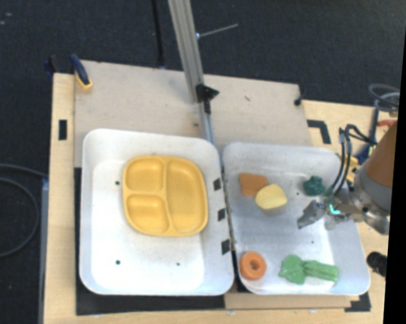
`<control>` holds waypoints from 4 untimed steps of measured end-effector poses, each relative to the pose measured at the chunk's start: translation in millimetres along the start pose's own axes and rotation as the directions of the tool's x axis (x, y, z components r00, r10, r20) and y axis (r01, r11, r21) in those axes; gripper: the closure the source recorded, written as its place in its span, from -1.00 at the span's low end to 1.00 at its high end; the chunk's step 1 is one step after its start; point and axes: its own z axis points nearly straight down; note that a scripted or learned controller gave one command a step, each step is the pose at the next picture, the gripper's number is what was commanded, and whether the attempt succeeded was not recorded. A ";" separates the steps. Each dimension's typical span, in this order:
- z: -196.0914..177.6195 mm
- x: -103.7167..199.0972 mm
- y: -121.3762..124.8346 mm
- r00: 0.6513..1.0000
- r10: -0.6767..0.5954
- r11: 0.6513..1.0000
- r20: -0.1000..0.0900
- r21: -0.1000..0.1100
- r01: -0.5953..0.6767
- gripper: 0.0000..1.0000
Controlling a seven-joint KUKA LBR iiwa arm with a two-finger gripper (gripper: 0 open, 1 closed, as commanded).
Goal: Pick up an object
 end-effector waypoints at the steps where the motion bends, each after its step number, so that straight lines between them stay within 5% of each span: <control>1: -0.8 -0.1 0.6 1.000 0.000 1.000 0.001 -0.002 0.000 -1.00; 3: 110.2 1.2 8.3 1.000 0.003 1.000 0.002 -0.003 -0.003 -1.00; 4: 95.7 1.4 10.3 1.000 0.005 1.000 -0.001 -0.008 -0.005 1.00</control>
